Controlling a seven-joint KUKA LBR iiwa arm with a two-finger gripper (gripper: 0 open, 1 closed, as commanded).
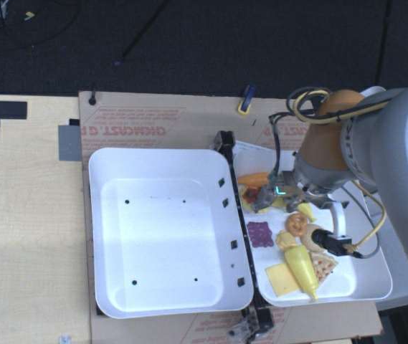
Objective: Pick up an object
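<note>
The arm comes in from the right and bends down over the right bin. Its gripper sits low at the bin's upper left, among small toy foods. An orange carrot-like piece lies just left of the gripper, touching or nearly touching it. Below it lie a purple grape cluster, a small doughnut, a yellow mustard bottle, a yellow cheese slice and a cracker-like wedge. The wrist hides the fingers.
The left bin is beside it, sharing a black-clipped divider. A cardboard sheet lies under both bins. Cables loop around the arm's wrist. A blue-and-yellow clamp stands at the cardboard's back edge.
</note>
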